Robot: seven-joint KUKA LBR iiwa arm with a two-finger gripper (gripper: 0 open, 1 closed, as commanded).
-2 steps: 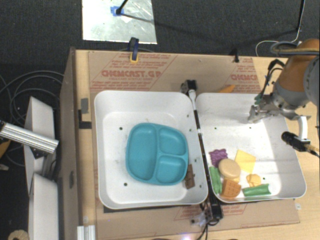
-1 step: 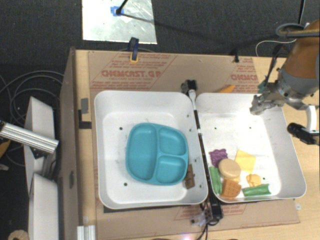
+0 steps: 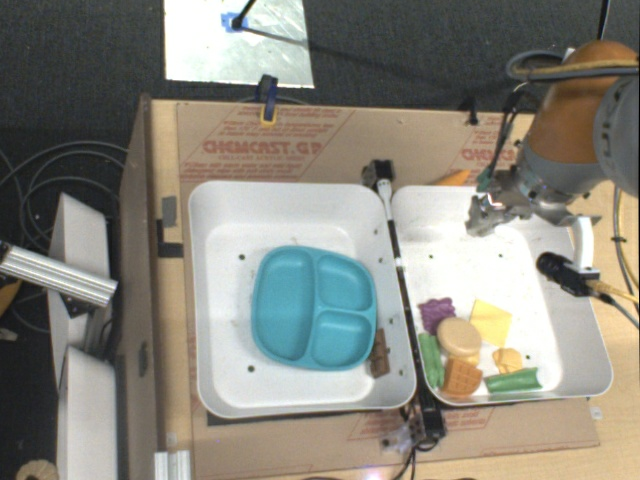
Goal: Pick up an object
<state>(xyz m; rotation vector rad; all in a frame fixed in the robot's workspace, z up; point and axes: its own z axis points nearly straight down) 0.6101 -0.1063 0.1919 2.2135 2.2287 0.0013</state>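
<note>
Down in the right bin (image 3: 560, 268) the toy food sits bunched at the near edge; a green pod (image 3: 513, 379) lies flat along the front wall, its long axis running left to right, and a second green piece (image 3: 430, 356) lies lengthwise toward the near rim; between them sit a round tan biscuit (image 3: 460, 338), a waffle (image 3: 461, 377), a purple cluster (image 3: 436, 313), a yellow wedge (image 3: 491, 321) and a small orange lump (image 3: 507, 358); the left bin (image 3: 225, 268) carries a turquoise divided plate (image 3: 313, 307), tilted a little on the floor, with a small brown piece (image 3: 380, 353) just beside its right corner; the gripper (image 3: 483, 214) hangs over the far end of the right bin, well apart from the food; whether the jaws are apart I cannot tell.
</note>
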